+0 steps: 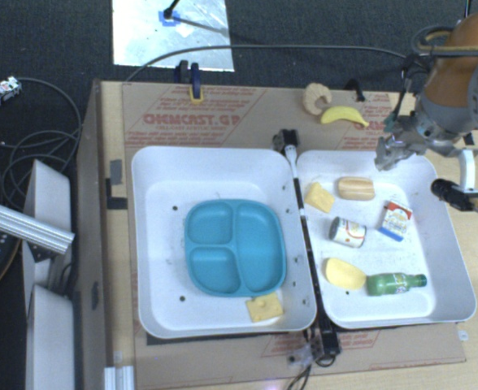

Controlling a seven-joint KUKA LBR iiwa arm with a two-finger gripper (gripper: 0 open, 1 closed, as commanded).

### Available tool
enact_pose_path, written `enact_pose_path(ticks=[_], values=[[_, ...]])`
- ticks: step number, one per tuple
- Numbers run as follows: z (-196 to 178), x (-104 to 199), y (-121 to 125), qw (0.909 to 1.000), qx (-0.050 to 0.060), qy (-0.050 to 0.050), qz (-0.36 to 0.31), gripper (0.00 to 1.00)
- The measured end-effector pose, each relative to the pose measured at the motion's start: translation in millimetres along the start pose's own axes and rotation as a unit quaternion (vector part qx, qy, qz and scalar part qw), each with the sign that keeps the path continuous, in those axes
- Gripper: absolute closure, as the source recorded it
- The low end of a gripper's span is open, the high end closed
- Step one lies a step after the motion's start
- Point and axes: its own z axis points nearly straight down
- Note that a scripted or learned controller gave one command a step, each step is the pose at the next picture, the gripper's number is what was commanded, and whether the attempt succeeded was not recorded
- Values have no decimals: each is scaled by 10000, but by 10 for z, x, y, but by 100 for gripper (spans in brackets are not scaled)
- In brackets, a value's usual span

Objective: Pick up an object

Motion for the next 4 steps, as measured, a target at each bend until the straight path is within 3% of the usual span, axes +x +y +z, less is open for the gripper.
enact_pose_path(ticks=[1,2,3,4], values=[[11,8,-4,10000,11,4,-6,0],[935,114,-151,10000,26,11,-2,0],[538,-40,53,10000,3,3,-9,0],[932,120,-149,10000,22,12,-4,0]])
